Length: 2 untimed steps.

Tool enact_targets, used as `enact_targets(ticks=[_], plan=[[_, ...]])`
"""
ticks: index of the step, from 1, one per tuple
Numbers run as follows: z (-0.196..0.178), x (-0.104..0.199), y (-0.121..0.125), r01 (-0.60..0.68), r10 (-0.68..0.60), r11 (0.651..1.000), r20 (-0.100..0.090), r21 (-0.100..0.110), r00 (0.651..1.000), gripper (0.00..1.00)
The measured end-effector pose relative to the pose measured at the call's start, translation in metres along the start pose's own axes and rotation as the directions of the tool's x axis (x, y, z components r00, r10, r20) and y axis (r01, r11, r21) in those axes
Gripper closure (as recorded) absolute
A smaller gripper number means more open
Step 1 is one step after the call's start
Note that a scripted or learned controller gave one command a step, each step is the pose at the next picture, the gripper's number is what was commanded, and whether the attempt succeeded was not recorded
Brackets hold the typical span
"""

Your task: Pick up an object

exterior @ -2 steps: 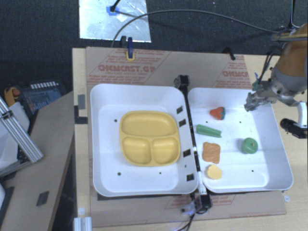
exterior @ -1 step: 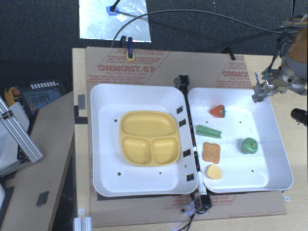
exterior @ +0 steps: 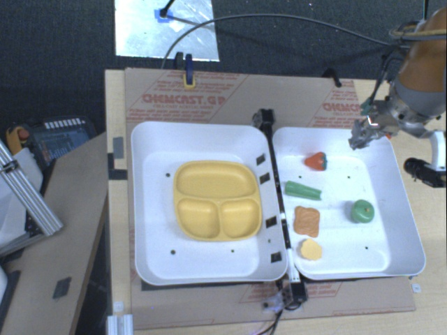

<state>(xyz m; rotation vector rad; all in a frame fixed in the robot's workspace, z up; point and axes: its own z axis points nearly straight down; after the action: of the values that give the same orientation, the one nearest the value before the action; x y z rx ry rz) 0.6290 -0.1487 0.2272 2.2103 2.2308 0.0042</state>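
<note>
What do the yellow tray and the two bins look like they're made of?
The yellow tray looks like molded plastic with a smooth matte finish: one even color, rounded compartment walls. The left bin and right bin seem to be thin formed white plastic, slightly glossy, with soft rounded rims.

— How is the light?
— Bright and even from above; the white bins nearly wash out, and the foil sheet glares.
— Sharpness?
— Soft throughout, slightly grainy.

High fixed overhead view, slanting onto both bins
</note>
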Motion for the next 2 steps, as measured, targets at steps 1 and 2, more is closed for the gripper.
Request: enact_targets(ticks=[1,2], plan=[[0.007,0.052,0.001,0.0,0.0,1.0,-0.001,0.001,1.0,1.0],[0.016,0.108,-0.009,0.001,-0.001,1.0,-0.002,0.003,1.0,1.0]])
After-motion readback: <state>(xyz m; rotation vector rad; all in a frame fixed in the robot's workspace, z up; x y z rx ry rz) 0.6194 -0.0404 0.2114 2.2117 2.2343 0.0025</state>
